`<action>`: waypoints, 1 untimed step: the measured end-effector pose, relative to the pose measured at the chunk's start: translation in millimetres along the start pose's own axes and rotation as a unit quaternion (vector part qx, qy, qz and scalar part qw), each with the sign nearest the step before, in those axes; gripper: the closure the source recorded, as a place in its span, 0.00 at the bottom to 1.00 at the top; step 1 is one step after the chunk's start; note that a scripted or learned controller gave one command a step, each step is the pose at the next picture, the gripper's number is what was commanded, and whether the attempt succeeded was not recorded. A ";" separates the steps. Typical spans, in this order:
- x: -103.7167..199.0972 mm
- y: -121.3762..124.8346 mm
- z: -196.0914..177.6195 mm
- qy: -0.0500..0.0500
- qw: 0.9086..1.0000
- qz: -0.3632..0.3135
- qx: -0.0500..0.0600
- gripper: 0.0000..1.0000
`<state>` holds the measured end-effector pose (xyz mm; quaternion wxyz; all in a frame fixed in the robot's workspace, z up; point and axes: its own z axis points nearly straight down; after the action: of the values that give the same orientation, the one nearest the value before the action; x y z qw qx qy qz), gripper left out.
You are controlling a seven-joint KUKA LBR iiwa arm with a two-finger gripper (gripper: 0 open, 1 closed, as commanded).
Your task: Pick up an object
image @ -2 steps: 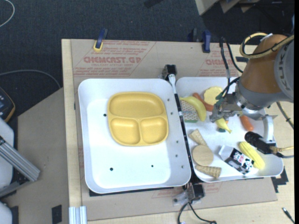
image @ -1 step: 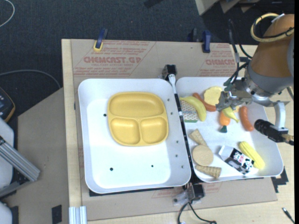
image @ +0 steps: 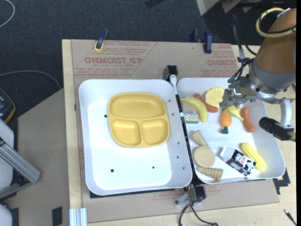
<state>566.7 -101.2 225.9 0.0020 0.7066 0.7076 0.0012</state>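
My gripper (image: 232,102) hangs over the far middle of the right bin (image: 277,147), with the arm reaching in from the right. Directly below it lies a small orange carrot (image: 226,119) with a dark green tip. A yellow piece (image: 235,111) and an orange-red piece (image: 248,120) lie just right of the carrot. Left of the gripper are a yellow round slice (image: 215,95), a red-orange stick (image: 209,103) and a banana (image: 197,108). I see nothing lifted off the bin floor.
The left bin (image: 94,140) holds a yellow divided plate (image: 138,118). The near part of the right bin has a round cookie (image: 204,156), a waffle cone (image: 210,173), a cracker (image: 198,138), a corn cob (image: 254,155) and a black-and-white packet (image: 239,160).
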 end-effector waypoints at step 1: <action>45.4 -4.2 5.5 0.002 1.000 -0.002 0.003 1.00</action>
<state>562.5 -55.8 220.3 -0.0016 0.7055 0.7087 -0.0001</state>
